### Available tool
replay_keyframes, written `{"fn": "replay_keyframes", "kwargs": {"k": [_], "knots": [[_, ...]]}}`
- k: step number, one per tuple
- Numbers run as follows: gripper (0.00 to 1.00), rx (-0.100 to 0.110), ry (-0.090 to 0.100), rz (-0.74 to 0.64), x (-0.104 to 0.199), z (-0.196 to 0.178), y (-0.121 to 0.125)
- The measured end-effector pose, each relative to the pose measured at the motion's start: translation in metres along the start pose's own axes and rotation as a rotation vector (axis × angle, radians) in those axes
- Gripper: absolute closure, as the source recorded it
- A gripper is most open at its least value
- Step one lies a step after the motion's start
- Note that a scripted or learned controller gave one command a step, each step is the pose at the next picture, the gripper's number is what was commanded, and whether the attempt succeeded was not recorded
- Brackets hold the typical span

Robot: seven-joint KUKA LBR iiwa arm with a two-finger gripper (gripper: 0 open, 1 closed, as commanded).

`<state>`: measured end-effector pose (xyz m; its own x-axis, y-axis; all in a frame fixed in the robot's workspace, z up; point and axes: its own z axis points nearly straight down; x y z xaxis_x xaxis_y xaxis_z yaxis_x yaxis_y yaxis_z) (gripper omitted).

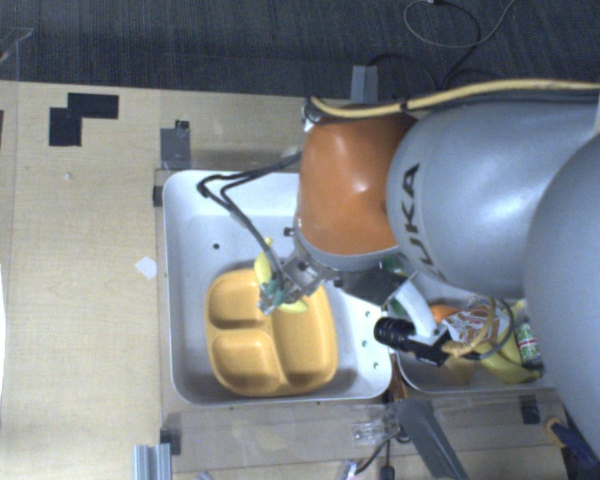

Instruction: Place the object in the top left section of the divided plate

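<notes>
A yellow divided plate [270, 353] lies in the left white bin [185, 268], toward its near side. My gripper [278, 293] hangs over the plate's far edge, about where the top left section meets the large right section. A small yellow-green object [264, 265] shows right at the gripper, partly hidden by it. I cannot tell whether the object is held or resting on the plate's rim. The orange wrist band [345, 193] and grey arm cover the bin's right part.
The right bin [410, 373] holds several items under the arm: an orange piece [442, 315], a yellow one [500, 366], a green bottle [525, 343]. A black cable [230, 203] loops across the left bin's far side. The wooden bench [70, 298] extends left.
</notes>
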<state>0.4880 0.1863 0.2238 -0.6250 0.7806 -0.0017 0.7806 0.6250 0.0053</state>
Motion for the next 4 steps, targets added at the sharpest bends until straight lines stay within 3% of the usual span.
{"fn": "replay_keyframes", "kwargs": {"k": [1, 2, 3, 4], "knots": [[1.0, 0.003, 0.002, -0.113, 0.014, 0.06, 0.009], [0.0, 0.002, 0.001, -0.112, 0.013, 0.06, 0.009], [1.0, -0.003, 0.0, -0.112, 0.012, 0.049, 0.011], [0.0, -0.003, 0.0, -0.111, 0.012, 0.049, 0.011]]}}
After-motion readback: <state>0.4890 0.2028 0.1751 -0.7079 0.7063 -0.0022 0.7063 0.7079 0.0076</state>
